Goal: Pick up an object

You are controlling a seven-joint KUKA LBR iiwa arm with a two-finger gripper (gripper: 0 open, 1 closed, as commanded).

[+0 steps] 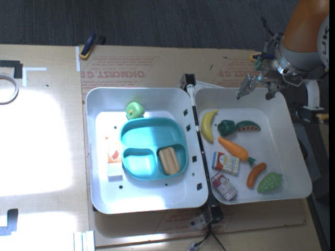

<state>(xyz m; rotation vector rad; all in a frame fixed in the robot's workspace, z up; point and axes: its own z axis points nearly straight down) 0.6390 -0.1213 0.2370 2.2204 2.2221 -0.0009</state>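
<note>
Arm: the grey arm with an orange band [310,14] enters from the right and ends above the far rim of the right bin.
Hand: the two-finger hand [257,89] hangs over the far edge of the right shallow white bin [293,140], above the cardboard sheet [225,69]; its thin fingers stand spread apart with nothing between them, though at this size their tips are hard to make out.
Right bin, far half: a yellow toy banana [208,124] lies near the left wall; just beside it sit a dark green toy vegetable [226,127] and a dark slice-shaped piece with a red edge [247,125].
Right bin, middle: an orange toy carrot [233,148] lies slantwise, with a small red-and-white carton [225,162] near its lower side.
Right bin, near half: an orange sausage-shaped piece [256,174] lies just beside a pale green bunch of toy grapes [270,182]; a crumpled red-and-white packet [224,186] rests near the left corner.
Left bin: the left shallow white bin [97,140] holds a turquoise divided plate [152,148] with a tan bread-like piece [168,160] in its right compartment.
Left bin, other items: a green toy apple [135,110] sits at the plate's far edge; a small white-and-orange block [114,158] lies left of the plate.
Tabletop: the pale wooden tabletop [42,140] is brightly lit at the left.
</note>
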